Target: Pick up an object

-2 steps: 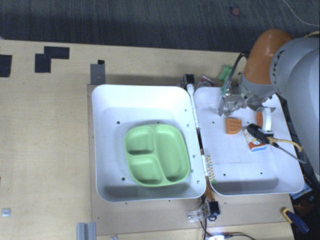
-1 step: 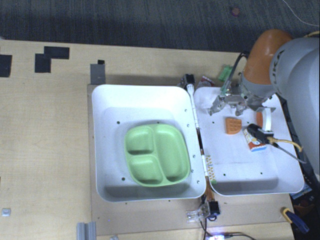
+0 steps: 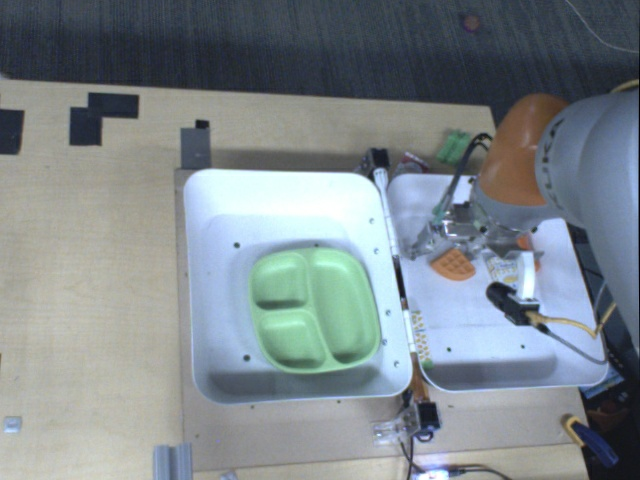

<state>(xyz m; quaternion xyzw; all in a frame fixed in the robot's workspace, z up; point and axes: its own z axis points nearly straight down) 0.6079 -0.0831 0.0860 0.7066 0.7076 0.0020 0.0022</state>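
Gripper [image 3: 452, 236] is over the right bin [image 3: 470, 340], mid-right of frame, just beside a small orange waffle-like piece [image 3: 455, 265], can't tell if it's spread or pinching; green divided plate [image 3: 315, 308] sits in the left bin [image 3: 215, 223].

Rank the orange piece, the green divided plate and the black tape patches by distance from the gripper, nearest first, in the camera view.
From the gripper:
1. Orange piece, in the right bin, right beside the gripper.
2. Green divided plate, in the left bin.
3. Black tape patches, on the bench at the view's far left.
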